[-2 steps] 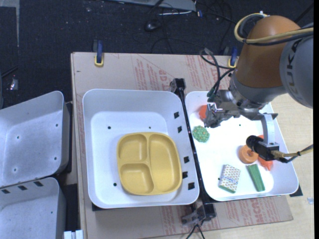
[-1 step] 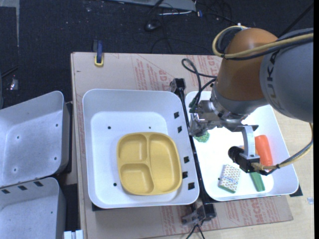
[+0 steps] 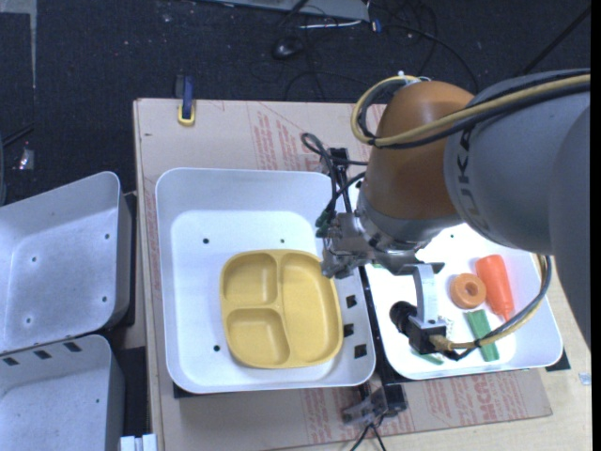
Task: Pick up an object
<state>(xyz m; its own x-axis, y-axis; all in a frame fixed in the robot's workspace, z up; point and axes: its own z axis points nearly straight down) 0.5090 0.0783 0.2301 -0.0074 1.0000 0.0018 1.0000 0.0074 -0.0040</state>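
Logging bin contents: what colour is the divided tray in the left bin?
Pale yellow. The divided tray shows plainly in the camera view, lying flat in the left bin.

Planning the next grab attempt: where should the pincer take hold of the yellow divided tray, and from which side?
Likely its raised rim. The yellow divided tray lies flat in the left bin, so its broad face offers nothing to pinch. Come from above, at the right edge nearest the arm, one finger inside a compartment, one outside.

Right bin (image 3: 535,350) largely hidden beneath the arm (image 3: 488,167)
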